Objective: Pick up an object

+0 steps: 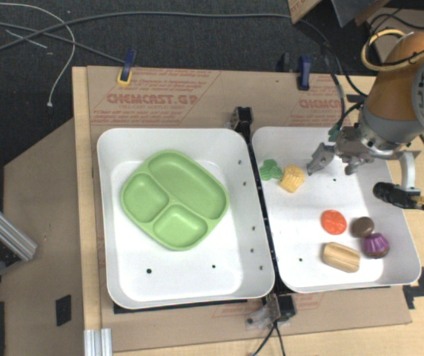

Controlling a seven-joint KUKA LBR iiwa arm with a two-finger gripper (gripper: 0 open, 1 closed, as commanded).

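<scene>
We saw the gripper [335, 162] hovering over the right bin [301, 269], fingers spread apart with nothing between them, the arm cut off at the frame's right. The yellow corn piece [292, 179] lay just left of it, beside a small green item [270, 170] too blurred to identify. The left bin [123, 273] held a green divided plate [173, 199]; cardboard [160, 95] underlay both.

A light green plastic divided plate [173, 199] lies in the left shallow white bin [116, 265], turned at a slant. Both bins sit on a brown cardboard sheet [160, 95], held by two blue clamps [128, 64] at its far edge. Thin cables [27, 35] loop across the dark floor.
</scene>
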